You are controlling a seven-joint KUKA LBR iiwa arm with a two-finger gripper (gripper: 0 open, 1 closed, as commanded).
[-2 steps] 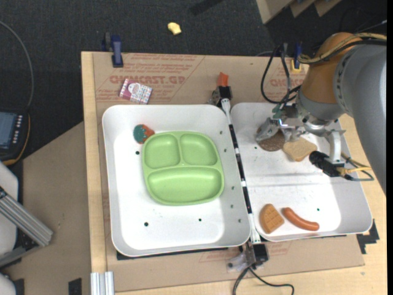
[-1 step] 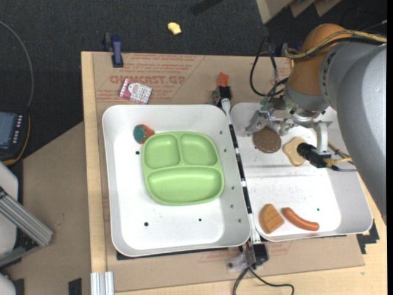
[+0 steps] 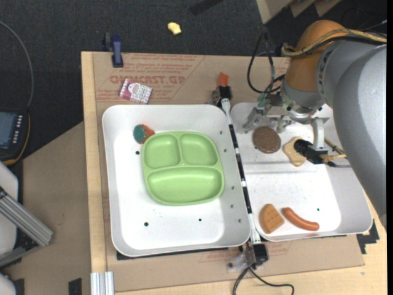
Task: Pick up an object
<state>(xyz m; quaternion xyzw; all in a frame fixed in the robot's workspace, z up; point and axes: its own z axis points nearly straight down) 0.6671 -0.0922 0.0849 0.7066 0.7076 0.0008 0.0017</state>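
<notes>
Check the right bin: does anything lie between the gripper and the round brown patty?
Nothing visible does. The gripper hangs directly above the brown patty in the right bin; the toast piece lies beside it, off the path.

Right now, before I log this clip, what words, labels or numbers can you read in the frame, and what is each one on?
"CHASKAST GR...": red print along the far edge of the cardboard sheet, partly legible, spelling uncertain.
A second red line above it on the same sheet: too blurred to read.
Small pink and white packet: print too small to read.
Dark device at the left edge: nothing legible.
</notes>
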